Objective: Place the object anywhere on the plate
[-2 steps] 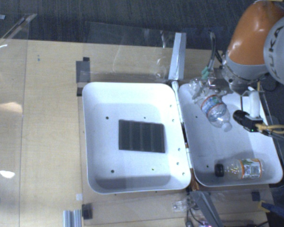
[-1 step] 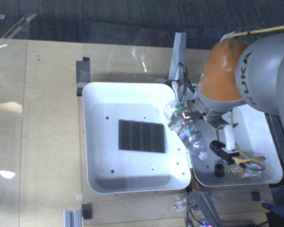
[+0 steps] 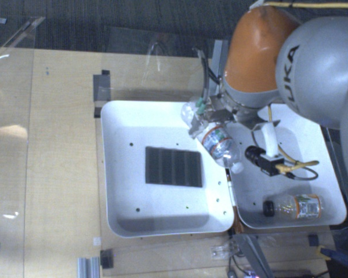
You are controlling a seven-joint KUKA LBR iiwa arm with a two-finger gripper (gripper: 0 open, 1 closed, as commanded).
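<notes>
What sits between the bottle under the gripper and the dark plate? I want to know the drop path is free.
Bare white floor of the left bin in the camera view: nothing lies between the clear bottle and the dark ribbed plate.

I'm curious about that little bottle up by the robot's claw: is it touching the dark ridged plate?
Apart. The camera view shows bare white bin floor between the clear bottle and the plate.

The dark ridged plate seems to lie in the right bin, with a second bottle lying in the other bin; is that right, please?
Not quite: the camera view shows the dark ridged plate in the left bin, and the second bottle lying in the right bin.
</notes>
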